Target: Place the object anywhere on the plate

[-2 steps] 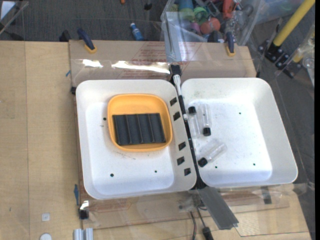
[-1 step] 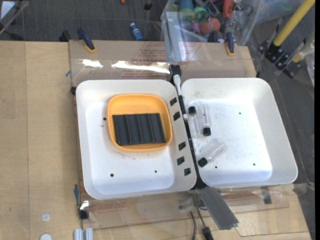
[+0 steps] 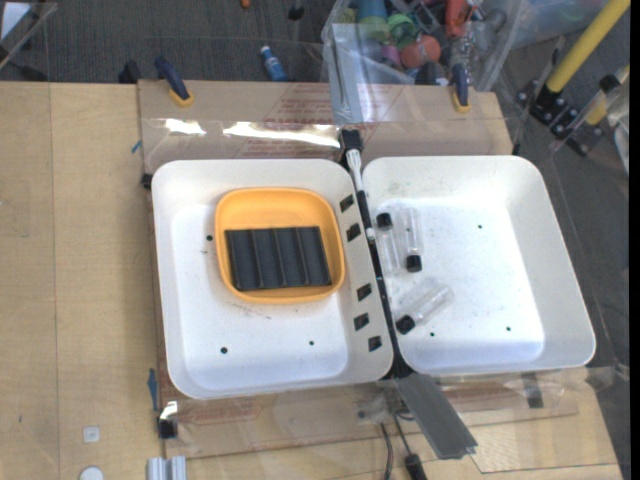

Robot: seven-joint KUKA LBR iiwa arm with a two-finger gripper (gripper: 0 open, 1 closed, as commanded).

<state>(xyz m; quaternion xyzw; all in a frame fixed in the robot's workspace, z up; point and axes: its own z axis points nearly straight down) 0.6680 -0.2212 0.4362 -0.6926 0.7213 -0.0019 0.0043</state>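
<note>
Worktop (image 3: 70, 268) stock: left bin (image 3: 190, 338) holding orange plate (image 3: 232, 218) with black ridged block (image 3: 278, 258) lying flat on it, right bin (image 3: 520, 268) holding clear tubes (image 3: 410, 268) near divider; pincer state cannot be told.

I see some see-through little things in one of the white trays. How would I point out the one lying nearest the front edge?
Start at the right-hand white bin, not the left bin holding the orange plate. Near its left wall lie three clear tubes with black caps. Yours is the lowest tube, lying at a slant, while the other two stand more lengthwise above it.
</note>
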